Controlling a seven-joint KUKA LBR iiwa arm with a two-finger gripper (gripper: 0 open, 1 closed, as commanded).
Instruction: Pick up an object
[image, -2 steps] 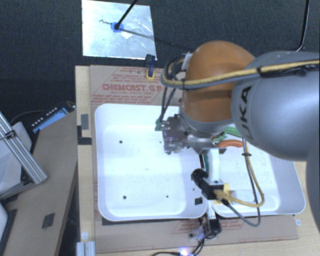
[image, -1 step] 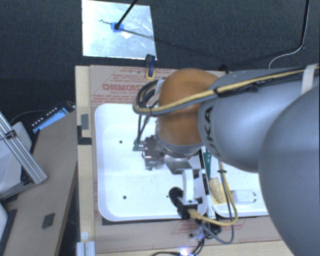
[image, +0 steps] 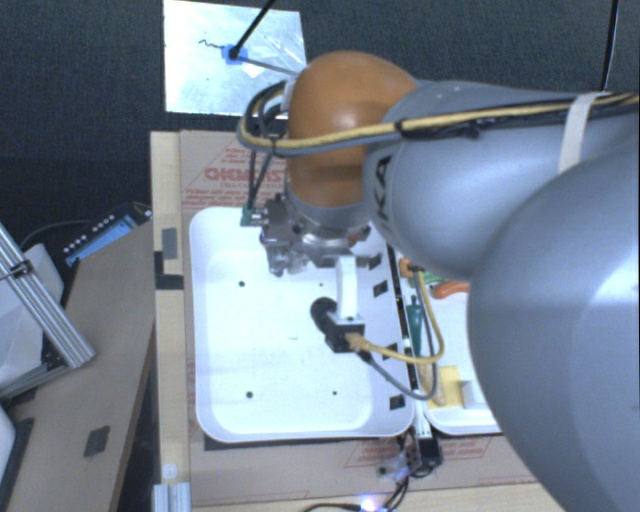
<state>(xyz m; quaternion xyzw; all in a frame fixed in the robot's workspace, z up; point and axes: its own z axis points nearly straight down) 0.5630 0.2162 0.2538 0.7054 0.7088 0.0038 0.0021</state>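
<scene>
Gripping state: from this slant I cannot tell whether I am released or clenched on anything.
Gripper (image: 292, 262): I hang over the 12 o'clock part of the left bin (image: 215, 400), pointing down at its white floor.
Below me: white floor with a few small dark specks (image: 242, 285).
Orange band (image: 340, 110): directly above my wrist, at 12 o'clock of the gripper.
Arm (image: 520, 230): grey, reaching in from 3 o'clock and covering most of the right bin (image: 462, 422).
Things to pick: all in the right bin, at 3 to 4 o'clock of the gripper and apart from it, across the wall between the bins.
Orange thing (image: 452, 288): at 3 o'clock of the gripper, partly hidden under the arm.
Green thing (image: 415, 322): long and thin, lying just inside the right bin's 9 o'clock wall, running from 12 to 6.
Yellow block (image: 450, 388): at 6 o'clock of the green thing, near the bin's 6 o'clock rim, its far side under the arm.
Cardboard (image: 215, 170): under both bins, its red print showing at 12 o'clock of the left bin.
Foil sheet (image: 235, 55): beyond the cardboard at 12 o'clock, on dark cloth.
</scene>
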